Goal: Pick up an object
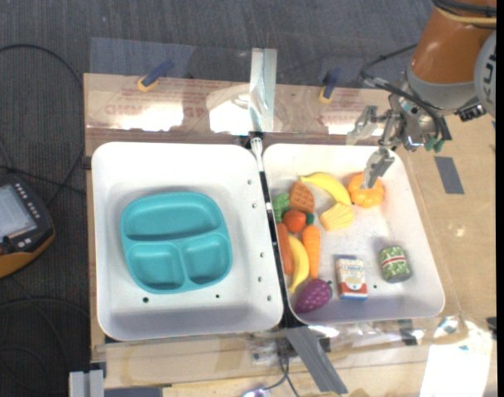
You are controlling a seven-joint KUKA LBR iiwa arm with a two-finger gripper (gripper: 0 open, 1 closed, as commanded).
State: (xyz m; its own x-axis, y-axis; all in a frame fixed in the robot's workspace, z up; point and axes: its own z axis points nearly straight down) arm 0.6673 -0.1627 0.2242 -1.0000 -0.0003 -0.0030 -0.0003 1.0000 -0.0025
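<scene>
The right-hand bin (417, 222) holds a jumble of toy food, and the gripper (376, 170) hangs over its far right corner, one finger (377, 165) reaching down to the small orange pumpkin-like fruit (366, 193) that sits there just right of the upper banana (328, 185). Whether the jaws are apart or together cannot be told from this slanted view — only one finger is plainly visible, and nothing can be seen clamped between them.

The orange piece looks like hollow moulded plastic: light, stiff, smooth and rounded, so it would likely slip or roll if pinched off-centre. A hold across its widest part, with the jaws straddling it from above, seems the safest choice. The banana touching its left side leaves little room for a finger there, so the free right side and the near side look easier to enter.

Other pieces lie toward the divider — a waffle-like brown piece (302, 197), a yellow corn cob (338, 216), a carrot (311, 249), a second banana (297, 263), purple grapes (313, 295) — with a small carton (351, 276) and a green can (394, 264) standing apart nearer the front. The can and carton, being isolated, would be simpler targets.

The arm (450, 48) comes in from the upper right, its orange band high above the tabletop (463, 246), wrist tilted down and leftward into the bin. The left bin (103, 246) carries a teal divided tray (177, 240).
</scene>
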